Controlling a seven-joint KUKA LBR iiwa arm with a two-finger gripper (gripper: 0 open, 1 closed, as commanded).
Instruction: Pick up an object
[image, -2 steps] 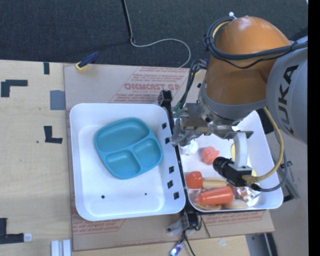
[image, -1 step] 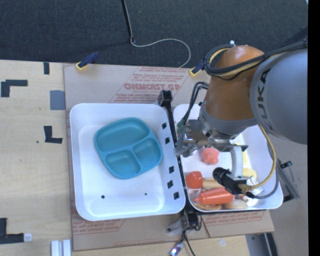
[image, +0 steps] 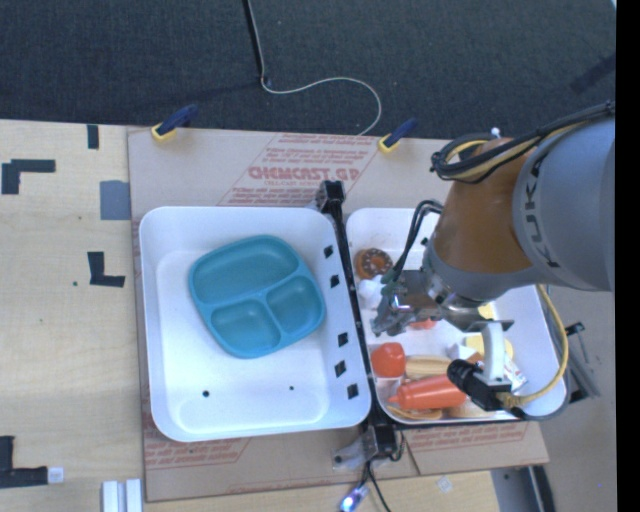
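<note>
My gripper (image: 392, 312) hangs low over the left side of the right bin (image: 548, 330), under the grey and orange arm (image: 500, 225). Several toy foods lie in that bin. A brown round piece (image: 375, 262) sits just behind the gripper. A red round piece (image: 387, 357) lies just in front of it. A hot dog in a bun (image: 432, 390) rests near the bin's front wall, and a yellow piece (image: 494, 350) lies to its right, partly hidden by the wrist. A small red and white item (image: 422, 322) peeks out beside the gripper.
The left bin (image: 165, 330) holds a blue divided plate (image: 257, 295). A black divider (image: 345, 290) runs between the two bins. Cables loop off the arm near the right bin's front right corner (image: 555, 385).
</note>
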